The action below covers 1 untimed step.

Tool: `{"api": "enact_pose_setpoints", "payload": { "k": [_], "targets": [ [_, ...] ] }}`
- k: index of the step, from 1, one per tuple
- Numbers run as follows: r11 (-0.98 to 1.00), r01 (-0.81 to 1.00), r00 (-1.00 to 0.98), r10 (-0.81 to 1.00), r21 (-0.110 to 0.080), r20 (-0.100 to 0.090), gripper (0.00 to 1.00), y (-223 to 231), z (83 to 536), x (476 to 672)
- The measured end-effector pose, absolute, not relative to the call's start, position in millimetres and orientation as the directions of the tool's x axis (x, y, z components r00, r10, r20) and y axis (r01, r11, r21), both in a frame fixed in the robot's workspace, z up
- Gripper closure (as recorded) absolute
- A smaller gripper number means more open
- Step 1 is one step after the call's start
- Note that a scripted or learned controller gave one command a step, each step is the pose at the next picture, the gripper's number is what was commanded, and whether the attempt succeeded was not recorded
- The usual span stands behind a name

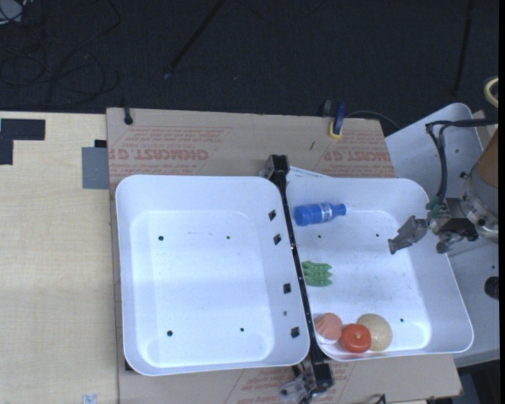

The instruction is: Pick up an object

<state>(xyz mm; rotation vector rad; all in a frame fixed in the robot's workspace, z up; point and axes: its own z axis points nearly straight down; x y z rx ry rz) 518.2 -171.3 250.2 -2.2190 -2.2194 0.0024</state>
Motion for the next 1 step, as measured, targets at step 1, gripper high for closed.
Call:
{"api": "enact_pose_setpoints", "payload": {
  "k": [1],
  "targets": [
    [0.001,1.0,-0.001,1.0,-0.005,0.002,1.0,-171.8,259.8,518.2]
  ]
}}
